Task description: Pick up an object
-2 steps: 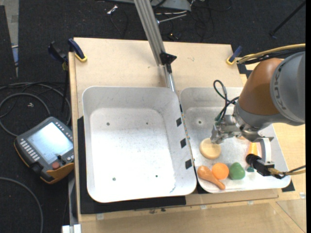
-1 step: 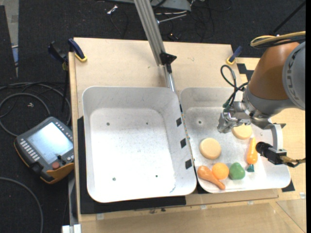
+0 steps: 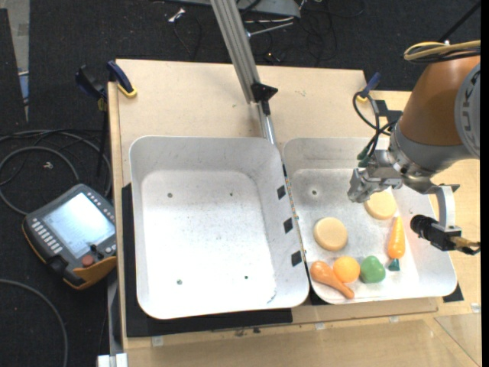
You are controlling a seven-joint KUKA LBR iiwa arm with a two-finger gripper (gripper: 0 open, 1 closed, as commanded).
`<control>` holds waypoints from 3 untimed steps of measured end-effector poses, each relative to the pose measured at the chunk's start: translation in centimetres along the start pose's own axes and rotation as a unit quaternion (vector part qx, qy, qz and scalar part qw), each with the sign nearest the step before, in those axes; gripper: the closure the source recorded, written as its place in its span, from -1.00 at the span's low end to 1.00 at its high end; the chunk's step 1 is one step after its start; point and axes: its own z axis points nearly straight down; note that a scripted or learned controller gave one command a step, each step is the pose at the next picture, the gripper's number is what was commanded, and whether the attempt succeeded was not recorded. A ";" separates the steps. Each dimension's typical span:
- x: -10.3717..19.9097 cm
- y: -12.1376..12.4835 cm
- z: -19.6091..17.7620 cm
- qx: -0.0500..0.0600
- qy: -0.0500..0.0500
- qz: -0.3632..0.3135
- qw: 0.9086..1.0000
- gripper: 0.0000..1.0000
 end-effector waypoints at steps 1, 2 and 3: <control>5.2 1.5 0.2 0.002 0.001 -0.003 1.000 1.00; 9.3 3.3 0.1 0.001 0.001 -0.003 1.000 1.00; 14.9 6.3 -1.0 0.000 0.002 -0.003 1.000 1.00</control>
